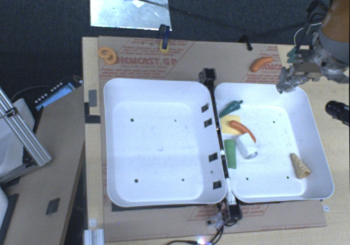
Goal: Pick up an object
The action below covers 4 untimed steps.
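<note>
The gripper (286, 81) is being held above the right bin's (314, 123) far right corner; jaw state cannot be told. Nothing is seen gripped. The objects, an orange carrot (241, 128), green block (230, 152), white cylinder (246, 147) and cone (299, 165), are lying well apart from it, down-left in the bin.

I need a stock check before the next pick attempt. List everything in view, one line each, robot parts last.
Left bin: 1, white, left half of the bench.
Right bin: 1, white, beside the left bin.
Green pepper-shaped toy: 1, green, right bin, upper left.
Yellow piece: 1, yellow, under the orange toy.
Orange pepper-shaped toy: 1, orange-red, right bin, left part.
Green block: 1, green, by the divider.
White cylinder: 1, white, next to the green block.
Cone: 1, tan, right bin, lower right.
Sausage-shaped toy: 1, orange, on the board behind the right bin.
Pretzel-shaped toy: 1, tan, board's back left corner.
Gripper: 1, grey, above the right bin's back right corner.
</note>
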Available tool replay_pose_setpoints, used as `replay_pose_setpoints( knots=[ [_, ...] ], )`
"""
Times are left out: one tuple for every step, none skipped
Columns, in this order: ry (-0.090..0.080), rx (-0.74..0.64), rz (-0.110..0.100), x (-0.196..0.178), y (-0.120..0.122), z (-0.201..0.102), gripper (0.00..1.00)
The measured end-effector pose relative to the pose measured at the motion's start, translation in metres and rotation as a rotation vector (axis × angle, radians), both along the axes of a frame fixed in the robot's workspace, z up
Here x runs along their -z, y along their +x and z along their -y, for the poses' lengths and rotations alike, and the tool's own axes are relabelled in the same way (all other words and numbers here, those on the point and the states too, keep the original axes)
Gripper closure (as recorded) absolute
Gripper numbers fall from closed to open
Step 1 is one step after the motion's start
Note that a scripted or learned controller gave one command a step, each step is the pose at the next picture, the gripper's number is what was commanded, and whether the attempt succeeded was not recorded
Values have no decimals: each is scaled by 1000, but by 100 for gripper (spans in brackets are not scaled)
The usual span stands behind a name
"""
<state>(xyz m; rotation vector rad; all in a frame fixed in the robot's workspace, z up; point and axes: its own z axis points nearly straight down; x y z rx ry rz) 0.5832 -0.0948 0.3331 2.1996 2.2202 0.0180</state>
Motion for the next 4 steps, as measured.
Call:
replay_pose_setpoints(
  knots=[
    [0,4,-1,-124,2,0,100],
    [3,2,-12,-166,2,-18,100],
    [3,2,-12,-205,22,-60,100],
    [2,11,-18,-202,-5,-20,100]
  ],
)
